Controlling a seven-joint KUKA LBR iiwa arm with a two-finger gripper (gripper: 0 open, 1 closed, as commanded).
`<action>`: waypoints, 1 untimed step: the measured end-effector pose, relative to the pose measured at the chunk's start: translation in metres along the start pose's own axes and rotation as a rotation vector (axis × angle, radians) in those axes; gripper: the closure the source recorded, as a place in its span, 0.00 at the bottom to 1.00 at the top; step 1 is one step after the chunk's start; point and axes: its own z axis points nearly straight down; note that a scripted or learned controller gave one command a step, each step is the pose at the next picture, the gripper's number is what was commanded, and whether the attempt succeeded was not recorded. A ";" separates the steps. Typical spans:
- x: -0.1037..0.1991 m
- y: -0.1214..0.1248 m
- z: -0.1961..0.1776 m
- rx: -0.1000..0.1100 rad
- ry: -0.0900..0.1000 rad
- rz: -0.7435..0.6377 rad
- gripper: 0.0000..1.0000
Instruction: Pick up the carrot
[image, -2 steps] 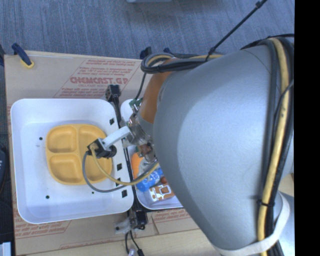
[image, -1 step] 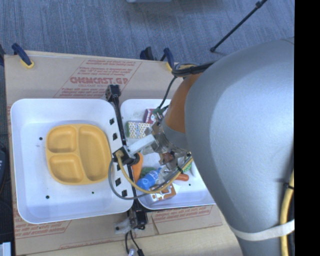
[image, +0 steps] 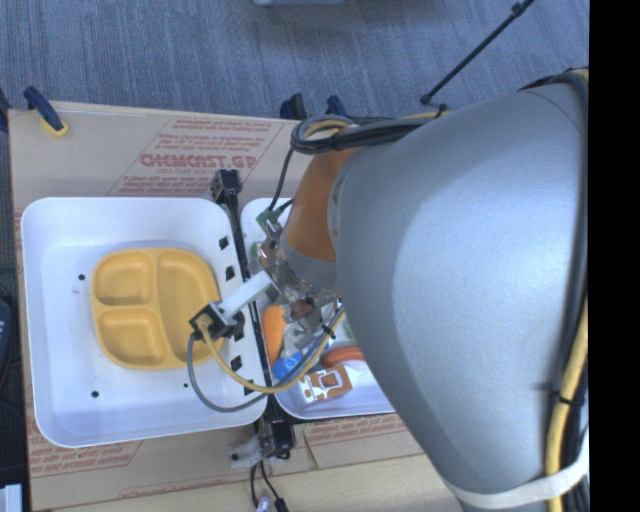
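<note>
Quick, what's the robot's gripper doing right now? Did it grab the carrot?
Gripper: down in the right bin beside the carrot; whether it is open, closed or holding anything cannot be told.

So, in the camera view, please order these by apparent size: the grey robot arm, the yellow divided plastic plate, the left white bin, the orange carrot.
1. Grey robot arm, though nearness to the camera enlarges it.
2. Left white bin.
3. Yellow divided plastic plate.
4. Orange carrot, partly hidden.
</note>
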 end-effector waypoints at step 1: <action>-0.004 0.042 0.000 0.000 -0.001 0.212 0.00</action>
